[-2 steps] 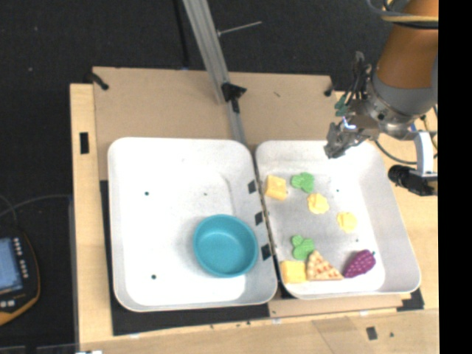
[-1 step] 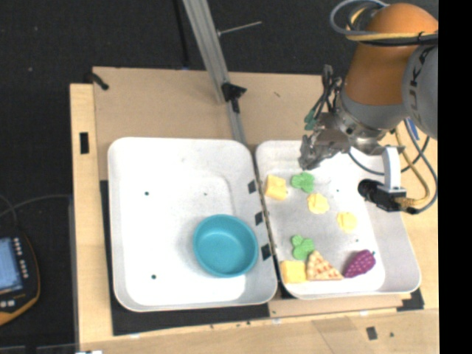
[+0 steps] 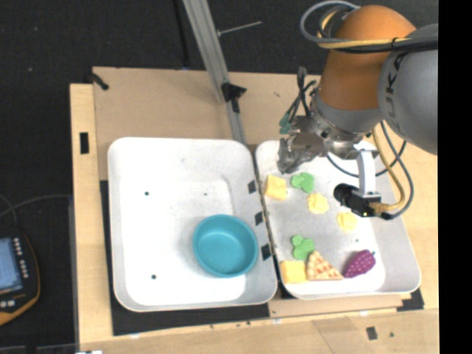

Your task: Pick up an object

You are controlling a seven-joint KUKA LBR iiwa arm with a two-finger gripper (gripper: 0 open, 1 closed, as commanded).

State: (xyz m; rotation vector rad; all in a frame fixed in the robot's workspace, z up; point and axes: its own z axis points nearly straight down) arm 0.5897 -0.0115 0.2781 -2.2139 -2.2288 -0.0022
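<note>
The right bin (image 3: 391, 260) holds several toy foods. A yellow cheese wedge (image 3: 276, 189) lies at its left wall, with a green piece (image 3: 303, 181) beside it. Two small yellow bits (image 3: 318, 203) (image 3: 347, 220) sit in the middle. Along the front lie a green broccoli piece (image 3: 301, 247), a yellow block (image 3: 293, 272), a pizza slice (image 3: 321, 267) and purple grapes (image 3: 359, 263). My gripper (image 3: 292, 158) hangs low over the bin's far left corner, just above the cheese wedge and the green piece. I see nothing between its fingers.
A blue bowl (image 3: 223, 245) stands in the left bin (image 3: 147, 198) near its front right. A slanted metal pole (image 3: 214, 57) rises behind the bins. The arm's orange and grey wrist (image 3: 361, 57) looms over the right bin's far end.
</note>
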